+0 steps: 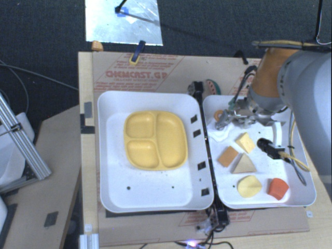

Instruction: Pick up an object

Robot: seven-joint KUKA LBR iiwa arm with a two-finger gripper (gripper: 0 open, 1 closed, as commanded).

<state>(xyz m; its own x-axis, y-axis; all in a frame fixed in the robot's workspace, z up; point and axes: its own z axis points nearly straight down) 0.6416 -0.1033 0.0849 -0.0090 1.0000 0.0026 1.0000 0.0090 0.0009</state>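
The pincer [224, 119] is hanging low in the right bin [310, 195], up and to the left of the beige wedge [244, 164], which is lying about in the middle of that bin. I cannot tell if the pincer is open or closed, because the wrist is hiding its tip, and I am seeing nothing gripped in it.

The things to pick are sitting loosely around the wedge. A yellow square block [245, 142] is lying just above the wedge, and an orange-brown block [227, 156] is lying just to its left, perhaps touching it. A yellow round piece [249, 186] is lying below the wedge, and a red piece [278, 189] is lying to its lower right. A white piece [220, 135] is lying further up and left, directly under the pincer, so I am judging it to be the aim.

Far to the left of the wedge, a yellow divided plate [155, 139] is lying flat in the left bin [111, 191].
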